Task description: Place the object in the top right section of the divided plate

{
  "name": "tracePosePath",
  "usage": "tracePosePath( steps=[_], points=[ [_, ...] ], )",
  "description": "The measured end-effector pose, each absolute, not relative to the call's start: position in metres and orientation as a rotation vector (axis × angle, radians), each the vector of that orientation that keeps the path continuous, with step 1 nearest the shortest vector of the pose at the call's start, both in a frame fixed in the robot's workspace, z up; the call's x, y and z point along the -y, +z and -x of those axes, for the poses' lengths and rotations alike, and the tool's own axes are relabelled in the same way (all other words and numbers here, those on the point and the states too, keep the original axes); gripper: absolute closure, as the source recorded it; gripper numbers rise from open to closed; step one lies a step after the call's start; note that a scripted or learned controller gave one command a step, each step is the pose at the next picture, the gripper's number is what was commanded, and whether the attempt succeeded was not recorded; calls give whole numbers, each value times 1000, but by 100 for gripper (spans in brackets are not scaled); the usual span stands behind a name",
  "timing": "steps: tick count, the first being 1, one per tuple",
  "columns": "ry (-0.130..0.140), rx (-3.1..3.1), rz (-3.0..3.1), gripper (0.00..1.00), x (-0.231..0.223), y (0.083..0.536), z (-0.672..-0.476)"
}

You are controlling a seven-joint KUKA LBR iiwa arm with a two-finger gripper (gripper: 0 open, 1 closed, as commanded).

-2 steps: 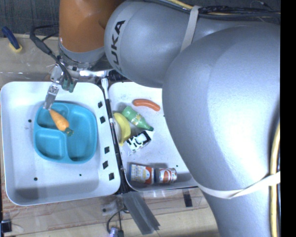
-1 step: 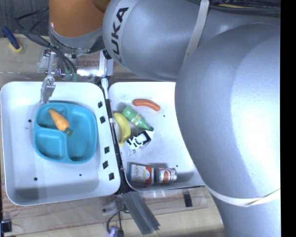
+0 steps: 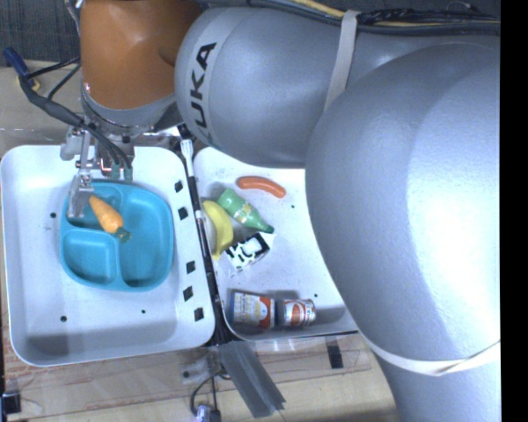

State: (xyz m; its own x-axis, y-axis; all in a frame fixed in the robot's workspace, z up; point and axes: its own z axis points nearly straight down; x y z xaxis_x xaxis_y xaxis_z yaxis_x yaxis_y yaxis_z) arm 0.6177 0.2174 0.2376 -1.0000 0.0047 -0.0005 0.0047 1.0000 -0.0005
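Observation:
A blue divided plate [image 3: 155, 244] lies in the left white bin [image 3: 35, 323]. An orange carrot [image 3: 106, 214] rests slantwise on the plate, over its upper left part and near the ridge between the sections. My gripper [image 3: 97, 181] hangs right above the plate's upper left edge, with its lower end close to the carrot's upper tip. From this angle I cannot make out whether it touches the carrot. The orange wrist band and the grey arm hide the bench behind and to the right.
The right bin [image 3: 246, 334] holds a red sausage [image 3: 261, 185], a green bottle [image 3: 242, 211], a yellow banana [image 3: 216, 225], a black-and-white piece [image 3: 248, 251] and a bottle on its side [image 3: 273, 311]. The arm's bulk covers that bin's right half.

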Motion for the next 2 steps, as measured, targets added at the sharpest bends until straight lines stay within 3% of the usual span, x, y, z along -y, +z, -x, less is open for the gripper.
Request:
tracePosePath(
  steps=[1,2],
  points=[
    [-1,-3136,-187,0,-217,165,-637],
    [-1,-3133,-231,0,-189,156,-612]
  ],
)
